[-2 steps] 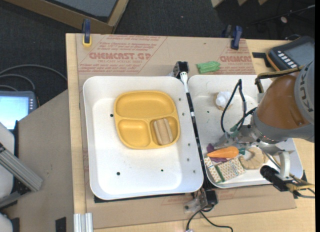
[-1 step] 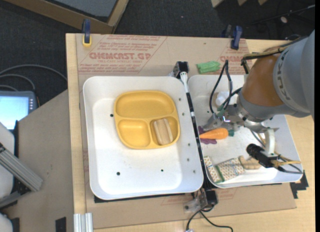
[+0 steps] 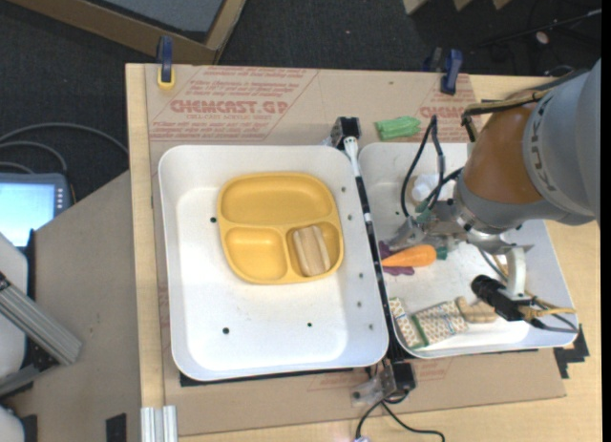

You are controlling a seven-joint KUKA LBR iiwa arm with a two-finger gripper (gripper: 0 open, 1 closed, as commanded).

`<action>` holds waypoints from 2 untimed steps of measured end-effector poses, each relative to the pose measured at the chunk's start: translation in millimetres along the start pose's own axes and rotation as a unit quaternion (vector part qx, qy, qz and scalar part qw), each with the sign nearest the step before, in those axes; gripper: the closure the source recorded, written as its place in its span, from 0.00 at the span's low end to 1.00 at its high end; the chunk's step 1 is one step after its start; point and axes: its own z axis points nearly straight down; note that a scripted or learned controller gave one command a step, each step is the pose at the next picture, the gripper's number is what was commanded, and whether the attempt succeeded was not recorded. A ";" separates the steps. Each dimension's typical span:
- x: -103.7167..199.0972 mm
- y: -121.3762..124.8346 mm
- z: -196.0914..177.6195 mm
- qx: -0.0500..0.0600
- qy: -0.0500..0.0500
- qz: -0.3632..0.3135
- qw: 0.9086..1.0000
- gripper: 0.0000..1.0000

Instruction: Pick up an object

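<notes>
I see the gripper (image 3: 427, 236) low in the right bin (image 3: 546, 240), just above the orange carrot (image 3: 410, 258) by that bin's left wall; I cannot tell its state. In the left bin (image 3: 181, 268) sits a yellow divided plate (image 3: 277, 203) with a bread slice (image 3: 308, 249) in its lower right compartment.

Glossy, likely plastic yellow plate (image 3: 250, 203); smooth white bins (image 3: 191, 306).
</notes>
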 end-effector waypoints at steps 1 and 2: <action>0.0 0.9 -10.9 -0.002 0.000 0.000 1.000 1.00; 0.2 0.5 -10.0 -0.001 0.000 0.000 1.000 0.00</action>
